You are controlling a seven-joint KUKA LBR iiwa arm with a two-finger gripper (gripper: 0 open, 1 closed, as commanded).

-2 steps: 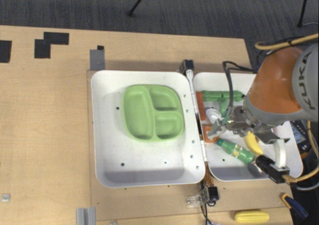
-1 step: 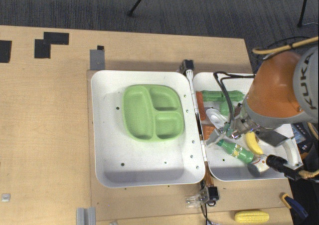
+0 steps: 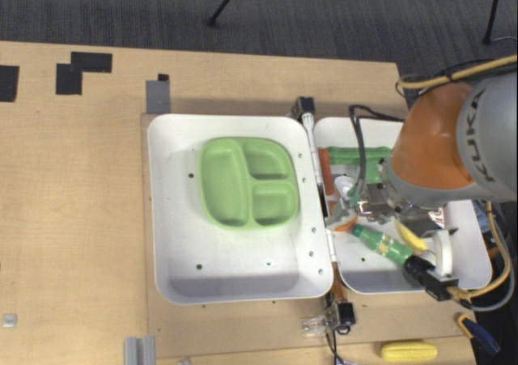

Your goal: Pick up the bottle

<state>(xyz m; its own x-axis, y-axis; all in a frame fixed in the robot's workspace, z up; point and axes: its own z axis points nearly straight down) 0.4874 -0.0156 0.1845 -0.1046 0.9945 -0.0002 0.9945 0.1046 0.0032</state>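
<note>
A wooden bench (image 3: 73,218) seen from above at a slant, carrying two shallow white bins side by side. The left bin (image 3: 174,274) holds a green divided plate (image 3: 247,181) with three compartments, lying flat near the bin's middle. The right bin (image 3: 364,278) is cluttered and partly covered by the robot arm (image 3: 441,141), grey with an orange band, which reaches in from the right. The end effector (image 3: 364,205) is low inside the right bin, near its left wall; whether it is released or clenched cannot be told, since the metal parts blur together with the clutter. Just beside it, toward the bin's front, lies a green bottle (image 3: 384,246) on its side, slanted, with an orange tip pointing left; nothing shows it being grasped. A yellow piece (image 3: 409,235) lies touching or just above the bottle. A green object (image 3: 352,157) rests at the back of the bin, partly hidden by the arm. On the bench in front of the bins lies a yellow corn cob (image 3: 409,350).
</note>
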